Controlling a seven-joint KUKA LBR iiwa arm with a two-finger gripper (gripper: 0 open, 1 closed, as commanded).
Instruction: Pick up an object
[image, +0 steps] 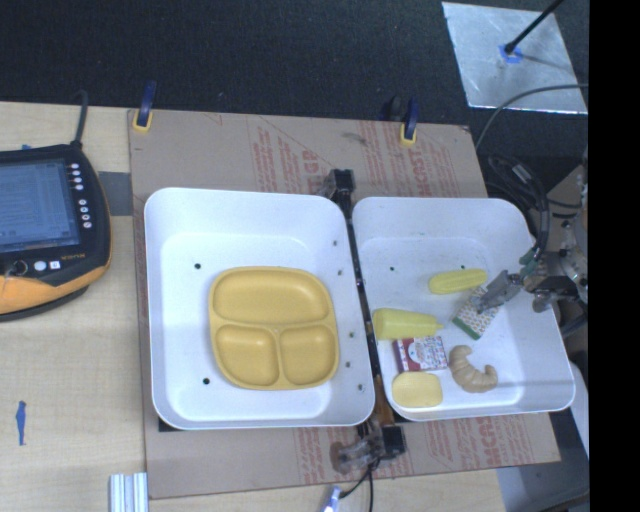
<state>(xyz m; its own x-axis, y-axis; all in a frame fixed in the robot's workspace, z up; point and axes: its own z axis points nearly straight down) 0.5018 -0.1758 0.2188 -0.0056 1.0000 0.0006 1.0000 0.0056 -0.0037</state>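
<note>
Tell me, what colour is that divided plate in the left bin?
The divided plate is yellow, a mustard-like shade, seen plainly in the overhead camera view.

Right bin (400, 215), centre-right of frame: yellow corn cob (458, 282) lying near top; yellow wedge (404, 323) at left wall; red-white packet (421, 352) below it; pale yellow block (417, 389) at bottom; tan croissant (473, 369) lower right; green-white packet (476, 317), tilted.
</note>
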